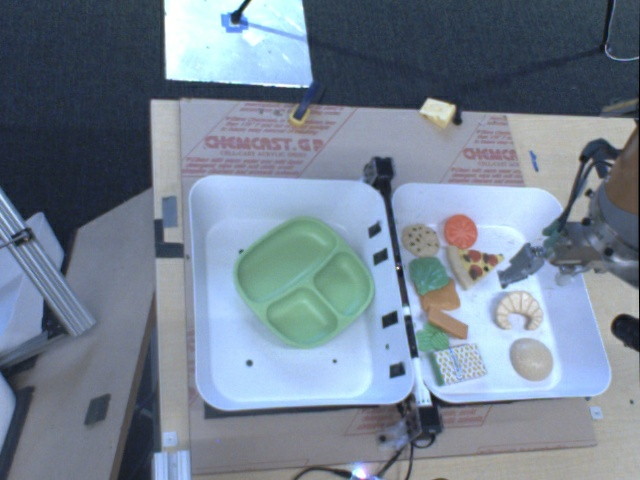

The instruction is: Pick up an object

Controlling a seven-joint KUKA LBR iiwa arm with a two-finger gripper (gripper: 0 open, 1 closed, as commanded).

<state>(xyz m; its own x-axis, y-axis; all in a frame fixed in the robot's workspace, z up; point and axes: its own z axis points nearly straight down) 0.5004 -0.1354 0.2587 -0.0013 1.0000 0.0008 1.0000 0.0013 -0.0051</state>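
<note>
Toy food pieces lie in the right bin [575,318], which sits on the counter [260,133] beside the left bin [215,368]. A cookie [420,239], a red tomato slice [460,230] and a pizza wedge [474,263] sit near the bin's far end. Nearer lie a green leafy piece [428,274], an orange piece [443,311], a small green piece [432,339] and a patterned blue-and-white packet [459,363]; these overlap, so their exact shapes are hard to make out. A croissant [520,310] and a pale egg-like roll [531,358] lie apart toward the right wall.

The jaws [522,264] hang over the right bin, between the pizza wedge and the croissant, just above the croissant in the view. They are dark and blurred, and whether they are open or closed cannot be told; nothing is visibly between them. Most of the arm [610,230] is cut off at the right edge.

The left bin holds a green divided plate [303,281]. A yellow block [437,112] rests on the counter beyond the bins.
</note>
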